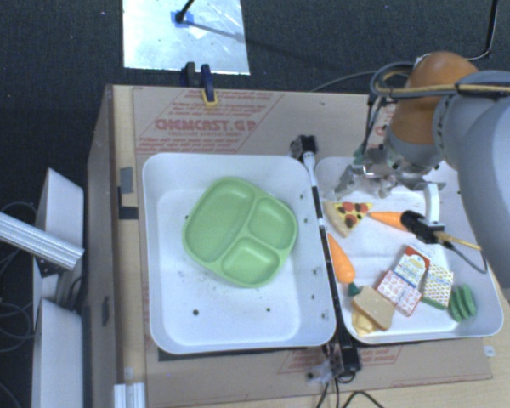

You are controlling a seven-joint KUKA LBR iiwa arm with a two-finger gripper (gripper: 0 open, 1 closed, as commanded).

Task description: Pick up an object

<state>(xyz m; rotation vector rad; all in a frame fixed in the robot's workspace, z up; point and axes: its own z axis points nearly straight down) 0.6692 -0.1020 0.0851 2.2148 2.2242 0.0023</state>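
light: bright, even, from overhead | glare: shiny sheet (185, 22) on the floor above the desk (238, 117) washes out white | shadows: soft, faint under green plate (240, 230) | focus: mildly soft throughout, arm (484, 134) blurred at right

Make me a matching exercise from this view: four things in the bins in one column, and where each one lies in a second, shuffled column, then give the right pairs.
Things:
1. green divided plate
2. pizza slice toy
3. green pea pod toy
4. bread slice toy

Places:
A. near the front edge of the right bin, beside the divider
B. middle of the left bin
C. far right of the right bin, next to the patterned cards
D. back left of the right bin, just below the gripper

Pairs: 1-B, 2-D, 3-C, 4-A
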